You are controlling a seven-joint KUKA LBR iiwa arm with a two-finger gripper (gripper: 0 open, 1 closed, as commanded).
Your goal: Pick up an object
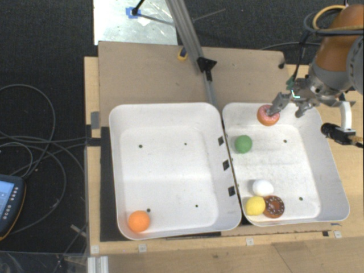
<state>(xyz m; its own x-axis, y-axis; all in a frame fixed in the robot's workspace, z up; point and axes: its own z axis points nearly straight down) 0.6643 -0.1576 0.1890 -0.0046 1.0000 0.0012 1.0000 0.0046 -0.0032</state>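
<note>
Orange ball (139,221) in left white bin's (165,114) near corner, yellow ball (255,206), white ball (262,187) and brown sprinkled doughnut (274,207) clustered in right white bin (335,169), green ball (243,144) mid-bin, grey arm angled down-left from upper right, end effector (287,104) part-open, one finger touching pink frosted doughnut (267,116) at far edge, grip uncertain

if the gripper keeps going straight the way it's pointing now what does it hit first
Most likely the pink donut at the back of the right bin: the gripper slants down toward it, one finger seemingly already at its edge. Depth from one view is uncertain.
</note>
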